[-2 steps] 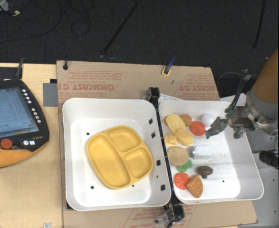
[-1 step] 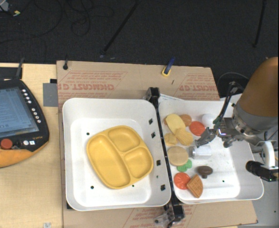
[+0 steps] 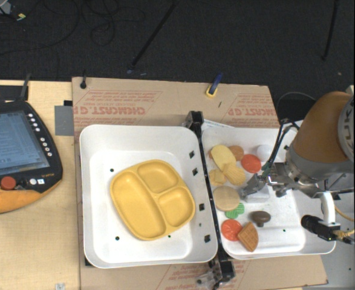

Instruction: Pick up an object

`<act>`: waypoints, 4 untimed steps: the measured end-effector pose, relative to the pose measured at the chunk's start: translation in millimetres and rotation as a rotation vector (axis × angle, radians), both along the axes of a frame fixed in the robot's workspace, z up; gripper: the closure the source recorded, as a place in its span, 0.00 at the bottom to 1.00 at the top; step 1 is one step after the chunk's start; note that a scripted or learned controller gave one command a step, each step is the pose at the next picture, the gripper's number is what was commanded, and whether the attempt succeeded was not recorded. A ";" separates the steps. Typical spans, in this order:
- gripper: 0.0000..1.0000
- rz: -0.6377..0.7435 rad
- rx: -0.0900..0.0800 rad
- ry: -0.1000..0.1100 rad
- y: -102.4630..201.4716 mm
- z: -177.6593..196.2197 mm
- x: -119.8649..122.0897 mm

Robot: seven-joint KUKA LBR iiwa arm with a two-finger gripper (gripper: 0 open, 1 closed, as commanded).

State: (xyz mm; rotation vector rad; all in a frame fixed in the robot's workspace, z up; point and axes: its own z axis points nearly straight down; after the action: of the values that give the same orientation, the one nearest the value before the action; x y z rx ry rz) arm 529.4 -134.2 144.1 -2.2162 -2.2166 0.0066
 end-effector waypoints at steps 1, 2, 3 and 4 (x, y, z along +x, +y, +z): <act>0.00 0.000 0.000 -0.004 2.2 -52.9 -0.2; 1.00 -0.008 0.001 -0.005 -0.1 -40.0 -0.2; 1.00 0.000 -0.002 -0.009 1.4 12.1 10.1; 1.00 0.001 -0.003 -0.012 3.2 74.8 14.6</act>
State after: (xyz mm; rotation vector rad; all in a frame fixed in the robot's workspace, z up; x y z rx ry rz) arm 544.0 -131.0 218.9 -2.2232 -2.2246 -0.0042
